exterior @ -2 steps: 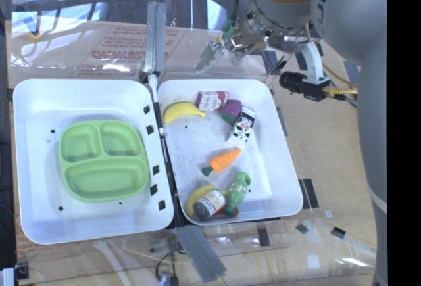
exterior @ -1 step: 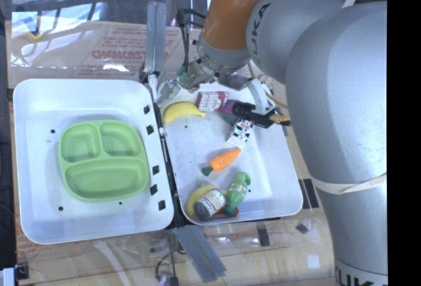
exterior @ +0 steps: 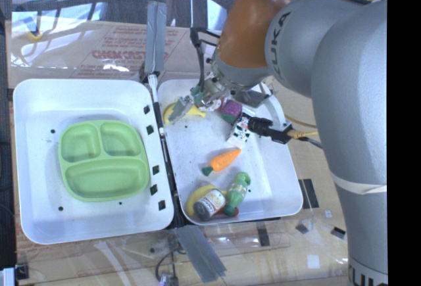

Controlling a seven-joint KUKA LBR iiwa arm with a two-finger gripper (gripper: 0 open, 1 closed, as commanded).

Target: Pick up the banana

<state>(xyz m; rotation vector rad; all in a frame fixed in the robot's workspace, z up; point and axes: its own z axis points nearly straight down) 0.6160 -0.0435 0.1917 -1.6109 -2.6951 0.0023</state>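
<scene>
Bench under cardboard and clear film, two white bins side by side.

Camera view:
- Left bin (exterior: 26, 146) carries a green divided plate (exterior: 102, 160), well apart from the job.
- Right bin (exterior: 279, 176) has the clutter. Banana (exterior: 179, 111) lies flat in the far left corner, close to the wall by the divider. Purple item (exterior: 231, 108) sits to its right, past the tool, and carrot (exterior: 223, 160) is mid-bin. Green bottle (exterior: 238, 187), jar (exterior: 209, 203) and a yellow fruit (exterior: 195, 198) are bunched at the near edge.
- Gripper (exterior: 205, 98) is low over the far end of the right bin, at the banana's right end. Touching or just above, can't tell which. Can't tell either whether spread or pressed together, since the wrist blocks that. Not calling it a grasp: no banana seen pinched.
- Arm (exterior: 329, 48) reaches in from the right, bent over the far edge. Probably because the banana hugs the corner, leaving its right end as the open side.

Reads as approach/grasp stage, lift not yet done.

Risks:
- Corner walls limit clearance.
- Purple item is near enough to get nudged.
- End grip on a curved fruit is likely to swing or slip.
</scene>
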